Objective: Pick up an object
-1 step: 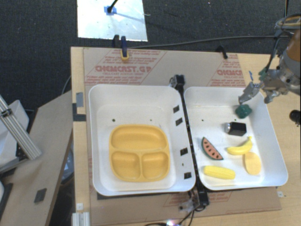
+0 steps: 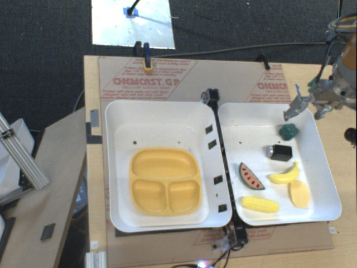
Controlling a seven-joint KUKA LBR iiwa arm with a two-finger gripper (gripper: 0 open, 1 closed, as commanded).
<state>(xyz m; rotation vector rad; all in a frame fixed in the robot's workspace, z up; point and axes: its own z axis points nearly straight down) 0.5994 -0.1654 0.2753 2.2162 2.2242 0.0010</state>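
Green object (image 2: pixel 288 131): pincer (image 2: pixel 304 106) hovers just above-right of it, approach step. Pincer grip state, cannot tell. You need descent onto green object next.

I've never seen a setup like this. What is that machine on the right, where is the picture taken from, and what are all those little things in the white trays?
The picture comes from one fixed camera above the bench, looking down at a slant. The machine at the right is a robot arm; its gripper hovers over the far corner of the right bin, just above a small green object. I see nothing held in it. That bin also holds toy food: a watermelon slice, a banana, a corn cob and a pale orange piece, plus a small black block. The left bin holds a yellow divided plate.
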